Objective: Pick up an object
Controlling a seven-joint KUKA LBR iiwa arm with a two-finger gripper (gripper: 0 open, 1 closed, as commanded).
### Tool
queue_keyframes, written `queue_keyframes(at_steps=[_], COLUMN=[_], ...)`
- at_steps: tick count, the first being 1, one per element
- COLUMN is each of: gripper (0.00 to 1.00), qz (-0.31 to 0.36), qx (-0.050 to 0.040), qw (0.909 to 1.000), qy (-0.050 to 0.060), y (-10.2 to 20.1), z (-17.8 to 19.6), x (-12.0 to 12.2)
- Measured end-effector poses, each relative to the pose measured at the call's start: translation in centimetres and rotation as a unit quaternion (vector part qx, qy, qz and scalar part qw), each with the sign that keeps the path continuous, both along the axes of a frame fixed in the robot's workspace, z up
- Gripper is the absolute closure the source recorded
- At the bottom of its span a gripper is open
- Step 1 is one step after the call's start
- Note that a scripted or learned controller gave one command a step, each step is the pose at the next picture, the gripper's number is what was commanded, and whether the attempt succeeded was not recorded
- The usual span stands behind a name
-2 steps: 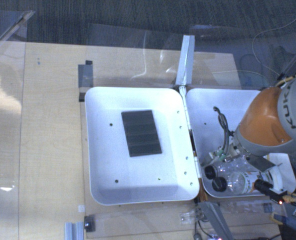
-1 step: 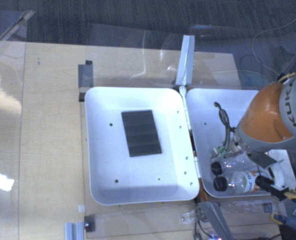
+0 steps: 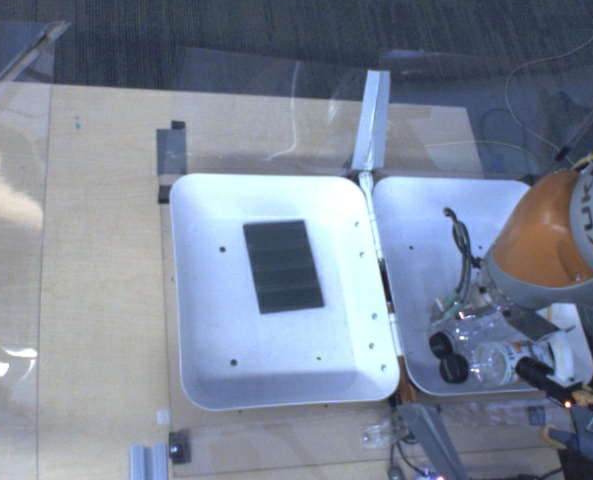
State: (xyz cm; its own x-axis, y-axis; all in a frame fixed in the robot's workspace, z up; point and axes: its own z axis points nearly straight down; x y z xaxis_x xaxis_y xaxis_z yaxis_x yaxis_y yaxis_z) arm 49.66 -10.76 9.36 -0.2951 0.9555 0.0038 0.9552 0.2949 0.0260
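**Tool state.** The gripper (image 3: 464, 320) sits low inside the right bin (image 3: 416, 238), beneath the orange band of the arm (image 3: 541, 238). Glare and the bulk of the arm mask its tip. Whether it is open or closed cannot be told, and nothing can be confirmed as held.

**Nearest target.** A clear item (image 3: 488, 365) lies close to the gripper, on the side toward the bin's near wall. It glints, and its outline is hard to read. Two small black round pieces (image 3: 442, 346) lie just beside it. It cannot be told whether they belong to it.

**Obstruction.** A thin dark cord (image 3: 460, 236) runs over the bin floor on the gripper's far side.

**Procedure (judgement).** The step in hand appears to be the grasp on the clear item.
- The gripper centres over the item's body, not over the black pieces.
- It closes across the narrow width. Clear smooth plastic probably slips and may dent, so moderate force suits it.
- The item lies near the bin wall, so the approach is best kept vertical to avoid the rim.
- The lift goes straight up, clear of the cord.
- The hold is checked before any travel.

**Farther out.** A flat dark slab (image 3: 284, 265) lies in the middle of the left bin (image 3: 206, 298), well apart from the gripper. It looks low and wide, which likely makes it a poor alternative.
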Motion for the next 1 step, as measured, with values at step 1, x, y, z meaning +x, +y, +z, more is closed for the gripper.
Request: queue_keyframes(at_steps=[1], gripper=[0.0], qz=[-0.004], qx=[-0.0046], qw=[1.0], qy=[0.0], y=[-0.55], z=[-0.22], x=[-0.1])
